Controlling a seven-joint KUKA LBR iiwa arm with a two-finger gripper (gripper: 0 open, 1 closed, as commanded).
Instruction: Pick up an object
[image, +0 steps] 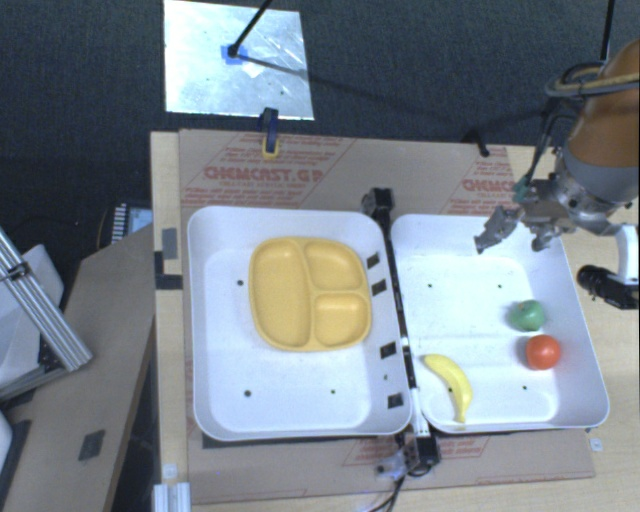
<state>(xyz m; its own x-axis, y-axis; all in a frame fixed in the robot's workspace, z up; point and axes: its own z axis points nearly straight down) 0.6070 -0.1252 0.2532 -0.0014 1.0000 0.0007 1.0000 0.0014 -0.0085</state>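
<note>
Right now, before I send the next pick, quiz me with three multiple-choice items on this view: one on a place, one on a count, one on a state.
1. Where does the yellow three-compartment plastic plate lie?
A. in the left white bin
B. in the right white bin
C. on the cardboard outside both bins

2. How many fruit-shaped objects lie in the right white bin?
A. one
B. three
C. five

3. What is the state of the gripper?
A. clamped on the banana
B. pressing on the plate
C. above the right bin's far side, nothing between its fingers

Answers:
1. A, the plate sits inside the left white bin.
2. B, a yellow banana, a green round fruit and an orange-red round fruit.
3. C, the fingers are spread, well apart from all three fruits.
</note>
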